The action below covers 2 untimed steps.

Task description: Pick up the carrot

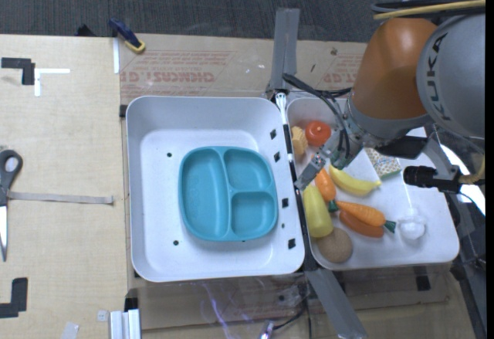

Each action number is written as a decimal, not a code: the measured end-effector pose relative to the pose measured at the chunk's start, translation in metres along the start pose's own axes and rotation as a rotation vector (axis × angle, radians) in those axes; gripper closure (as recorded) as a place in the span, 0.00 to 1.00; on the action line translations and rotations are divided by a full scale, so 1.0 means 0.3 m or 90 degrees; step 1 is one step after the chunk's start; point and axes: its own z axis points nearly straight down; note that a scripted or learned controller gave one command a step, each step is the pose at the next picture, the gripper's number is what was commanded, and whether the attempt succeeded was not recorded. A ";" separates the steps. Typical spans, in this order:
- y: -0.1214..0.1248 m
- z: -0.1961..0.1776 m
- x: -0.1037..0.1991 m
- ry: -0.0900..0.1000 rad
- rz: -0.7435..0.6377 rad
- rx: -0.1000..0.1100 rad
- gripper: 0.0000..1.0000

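One long orange plastic carrot (361,218) lies in the right white bin (440,249) beside one yellow banana (354,181) and one red tomato (317,131). One teal divided plate (228,193) sits in the left white bin (147,198). Whether the tool (318,165) is spread, I cannot tell.

A teal divided plate (229,194) lies at the centre of the left bin (147,252), mid-frame. In the right bin (440,249), a tomato (317,131) sits near the top, a banana (353,181) lies below it, a yellow pepper (316,211) stands against the left wall, and a brown potato (335,246) rests at the bottom. Scissors (6,183) lie at the left edge of the frame. A blue and yellow clip (126,34) sits at upper left, on the bench (62,137).
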 end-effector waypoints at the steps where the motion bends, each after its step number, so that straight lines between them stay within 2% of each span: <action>1: 0.000 0.000 0.000 0.000 0.000 0.000 0.00; 2: 0.000 0.000 0.000 0.000 0.000 0.000 0.00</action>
